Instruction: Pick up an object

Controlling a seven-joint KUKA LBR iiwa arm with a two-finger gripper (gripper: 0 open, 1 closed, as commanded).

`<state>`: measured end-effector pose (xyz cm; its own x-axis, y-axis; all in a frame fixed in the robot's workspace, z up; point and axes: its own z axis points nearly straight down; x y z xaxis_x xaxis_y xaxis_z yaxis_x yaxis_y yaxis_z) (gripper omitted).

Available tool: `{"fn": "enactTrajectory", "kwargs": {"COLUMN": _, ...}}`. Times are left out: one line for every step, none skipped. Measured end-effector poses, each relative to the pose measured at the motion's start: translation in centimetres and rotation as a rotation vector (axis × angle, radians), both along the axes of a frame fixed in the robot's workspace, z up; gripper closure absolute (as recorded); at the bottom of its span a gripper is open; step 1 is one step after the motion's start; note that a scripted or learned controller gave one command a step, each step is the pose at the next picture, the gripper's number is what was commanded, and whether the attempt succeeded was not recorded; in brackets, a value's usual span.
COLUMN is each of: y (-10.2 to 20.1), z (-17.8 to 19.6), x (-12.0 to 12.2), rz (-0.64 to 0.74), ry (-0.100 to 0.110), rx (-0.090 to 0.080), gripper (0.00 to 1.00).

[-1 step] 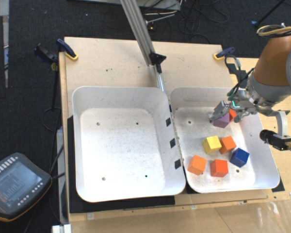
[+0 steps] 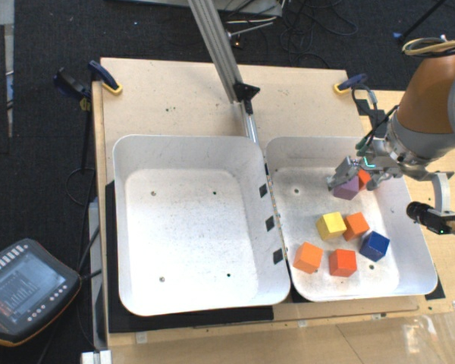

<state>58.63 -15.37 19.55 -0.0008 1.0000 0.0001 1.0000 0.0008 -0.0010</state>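
Note:
My gripper [image 2: 349, 174] is low in the back part of the right bin [image 2: 409, 279], reaching in from the right. A purple block [image 2: 348, 189] lies directly under its tip and is partly covered by it. A small orange piece [image 2: 365, 178] shows just behind the gripper. Further forward lie a yellow block [image 2: 333, 224], an orange block [image 2: 356, 224], a blue block [image 2: 374, 245], another orange block [image 2: 309, 257] and a red-orange block [image 2: 343, 262].
The left bin [image 2: 136, 203] stands beside the right one, and they meet along a raised shared rim [image 2: 271, 218]. A slanted metal pole [image 2: 220, 48] comes down to the back of the bins. A teach pendant [image 2: 23, 287] lies off the bench at the lower left.

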Motion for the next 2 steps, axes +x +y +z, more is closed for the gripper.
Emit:
{"fn": "enactTrajectory", "kwargs": {"y": 0.2, "z": -4.4, "x": 0.3, "rz": 0.0, "ry": 0.003, "rx": 0.0, "gripper": 0.0}}
{"fn": "enactTrajectory", "kwargs": {"y": 0.3, "z": -9.8, "x": 0.2, "rz": -0.001, "ry": 0.004, "rx": 0.001, "gripper": 0.0}}
